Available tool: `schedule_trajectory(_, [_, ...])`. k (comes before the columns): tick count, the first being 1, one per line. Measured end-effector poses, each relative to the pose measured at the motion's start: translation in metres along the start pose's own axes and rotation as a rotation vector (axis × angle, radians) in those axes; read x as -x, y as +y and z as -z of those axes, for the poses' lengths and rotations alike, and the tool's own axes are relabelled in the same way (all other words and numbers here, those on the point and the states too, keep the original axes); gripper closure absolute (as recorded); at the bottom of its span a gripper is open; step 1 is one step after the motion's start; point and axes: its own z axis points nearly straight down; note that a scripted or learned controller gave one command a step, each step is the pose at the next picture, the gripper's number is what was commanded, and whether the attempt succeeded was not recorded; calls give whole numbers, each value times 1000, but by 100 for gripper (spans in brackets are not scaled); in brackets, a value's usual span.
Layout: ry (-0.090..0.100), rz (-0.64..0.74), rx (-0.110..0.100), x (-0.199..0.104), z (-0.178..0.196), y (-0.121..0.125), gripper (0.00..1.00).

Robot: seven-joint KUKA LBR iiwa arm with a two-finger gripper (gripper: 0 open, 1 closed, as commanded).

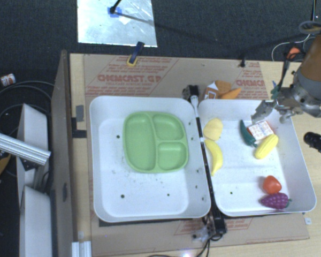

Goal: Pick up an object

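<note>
The right bin holds several toy foods: a pale yellow round piece, a banana, a dark green piece, a small red and white box, a yellow oblong piece, a red tomato and purple grapes. My gripper hangs over the bin's far right part, just above and behind the small box. Nothing can be seen held in it.
The left bin carries a green divided plate. An orange toy piece lies on the cardboard behind the bins. A black bar runs along the seam between the bins. Cables hang by the arm at the right.
</note>
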Motion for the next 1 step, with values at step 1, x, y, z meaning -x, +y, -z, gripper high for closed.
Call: schedule_trajectory(1, [-2, 0, 8, 9, -124, 5, 0])
